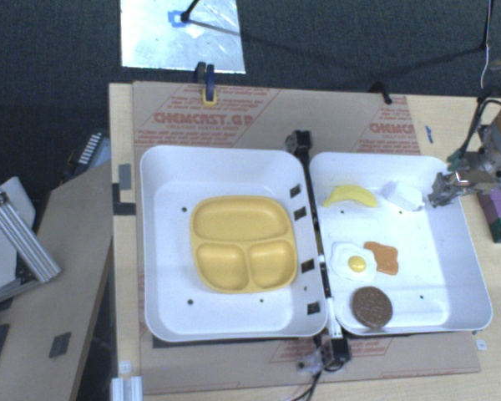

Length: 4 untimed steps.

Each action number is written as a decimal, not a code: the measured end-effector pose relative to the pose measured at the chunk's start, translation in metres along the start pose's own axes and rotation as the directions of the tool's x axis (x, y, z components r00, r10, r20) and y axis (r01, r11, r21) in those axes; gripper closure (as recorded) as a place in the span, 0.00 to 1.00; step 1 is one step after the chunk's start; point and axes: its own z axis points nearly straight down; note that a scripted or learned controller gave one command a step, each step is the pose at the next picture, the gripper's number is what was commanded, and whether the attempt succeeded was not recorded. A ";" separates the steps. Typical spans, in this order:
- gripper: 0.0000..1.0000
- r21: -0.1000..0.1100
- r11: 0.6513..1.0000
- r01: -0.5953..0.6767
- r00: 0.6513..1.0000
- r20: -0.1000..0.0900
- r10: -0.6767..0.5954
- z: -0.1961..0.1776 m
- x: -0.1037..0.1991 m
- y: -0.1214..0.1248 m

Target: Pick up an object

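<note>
In the right bin lie a yellow banana, a white fried egg with a yellow yolk, an orange-brown piece, a round brown patty and a small white object. A yellow divided plate sits in the left bin. My gripper hangs at the right bin's far right edge, just right of the white object, with nothing visibly in it.
The two bins meet at a black-clipped divider. Cardboard lies under both bins. A shiny metal sheet lies beyond the bench, and a purple item sits at the right edge.
</note>
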 end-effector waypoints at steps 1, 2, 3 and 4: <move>1.00 0.004 1.000 0.000 1.000 -0.001 0.000 -0.012 0.000 0.001; 1.00 0.005 1.000 0.006 1.000 -0.004 -0.006 -0.017 0.056 0.017; 1.00 0.004 1.000 0.006 1.000 -0.004 -0.006 -0.014 0.118 0.036; 1.00 0.004 1.000 0.006 1.000 -0.005 -0.006 -0.018 0.170 0.050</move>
